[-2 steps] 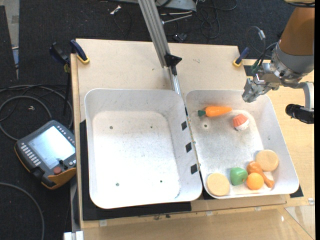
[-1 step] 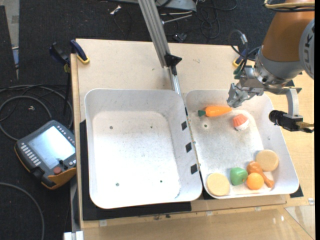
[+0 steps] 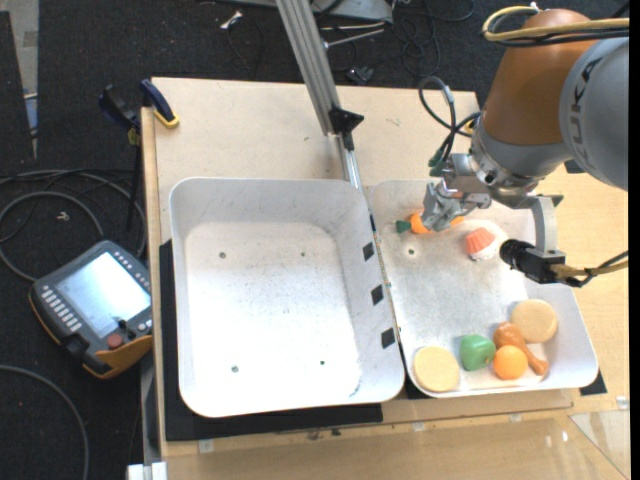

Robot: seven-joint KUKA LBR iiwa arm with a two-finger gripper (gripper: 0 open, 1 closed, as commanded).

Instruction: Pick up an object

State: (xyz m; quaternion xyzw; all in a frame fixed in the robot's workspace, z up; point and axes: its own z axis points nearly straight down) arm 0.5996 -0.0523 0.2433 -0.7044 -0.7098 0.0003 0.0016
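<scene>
Carrot (image 3: 420,224) clamped in gripper (image 3: 436,218) above right bin (image 3: 440,268), round foods clustered at bin's near corner

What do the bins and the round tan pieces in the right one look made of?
Bins: likely thin moulded plastic, matte white, with rounded corners and a scuffed, speckled floor. Tan discs: probably plastic or foam toy food, smooth, evenly coloured and dull; the view leaves it open.

Carrot (image 3: 418,225) partly hidden by gripper (image 3: 436,218)
</scene>
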